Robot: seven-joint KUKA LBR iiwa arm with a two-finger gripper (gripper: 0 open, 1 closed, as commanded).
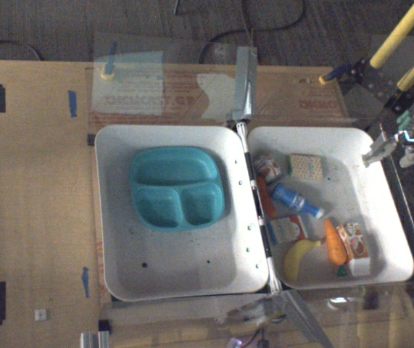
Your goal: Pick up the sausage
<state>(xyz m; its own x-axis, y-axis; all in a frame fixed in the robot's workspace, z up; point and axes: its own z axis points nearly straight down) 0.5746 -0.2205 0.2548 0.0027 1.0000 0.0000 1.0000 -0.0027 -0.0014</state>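
Sausage (pixel 265 196), perhaps, half hidden along right bin (pixel 388 216) wall.

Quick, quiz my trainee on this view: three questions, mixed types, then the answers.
1. True or false: the teal plate lies in the left bin.
2. What lies nearest the right bin's front-left corner? A) banana B) blue bottle C) cracker box
3. Fill in: the sausage lies along the right bin's ____ wall.
Key: 1 true; 2 A; 3 left.
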